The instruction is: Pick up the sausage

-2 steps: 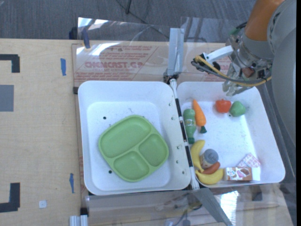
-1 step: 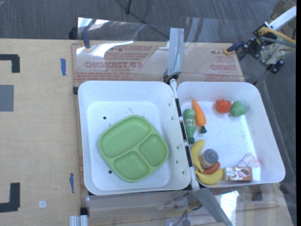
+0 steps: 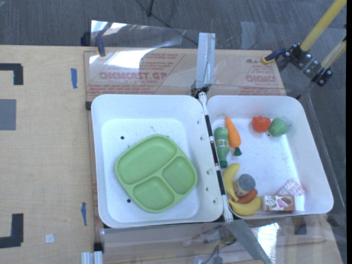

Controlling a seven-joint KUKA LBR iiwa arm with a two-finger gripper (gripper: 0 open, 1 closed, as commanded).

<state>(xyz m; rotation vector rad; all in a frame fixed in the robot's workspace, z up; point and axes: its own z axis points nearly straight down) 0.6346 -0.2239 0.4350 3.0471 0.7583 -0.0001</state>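
Note:
The sausage (image 3: 247, 197) is a short reddish-brown piece at the front left of the right bin (image 3: 308, 126). It lies wedged between a grey tin can (image 3: 245, 182) just behind it and a yellow banana (image 3: 246, 206) in front of it, and touches both. Part of its left end is hidden by the can.
The right bin also holds a second banana (image 3: 231, 176), a green bottle (image 3: 221, 143), a carrot (image 3: 234, 132), a red tomato (image 3: 261, 124), a green fruit (image 3: 278, 127) and a small carton (image 3: 280, 203). A green divided plate (image 3: 156, 173) lies in the left bin (image 3: 107, 126).

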